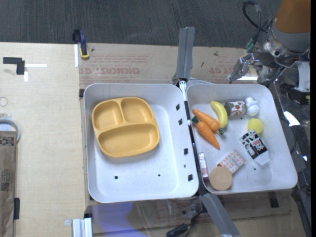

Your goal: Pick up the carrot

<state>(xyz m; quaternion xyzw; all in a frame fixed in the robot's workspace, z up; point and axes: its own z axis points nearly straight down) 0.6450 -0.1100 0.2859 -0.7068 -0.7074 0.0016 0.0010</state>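
From above the bench, two orange carrots lie side by side in the right bin, over by its left wall. The nearer carrot points down toward the front of the bin, and the second carrot sits just behind it, touching it. A yellow banana curves right against that second carrot, crowding the pair from the right.

Further right in the same bin there is a small brown-and-white carton with a white lumpy toy beside it, a yellow lemon-like piece below them, and a black-and-white milk carton lying tilted. Toward the front sit a pink patterned packet and a round tan cookie, touching each other.

The left bin holds a yellow divided plate with three compartments, set toward its back left.

The gripper hangs above the back rim of the right bin, well apart from the carrots. It is too dark and small to tell how it is set. The arm's orange band shows at the top right corner.
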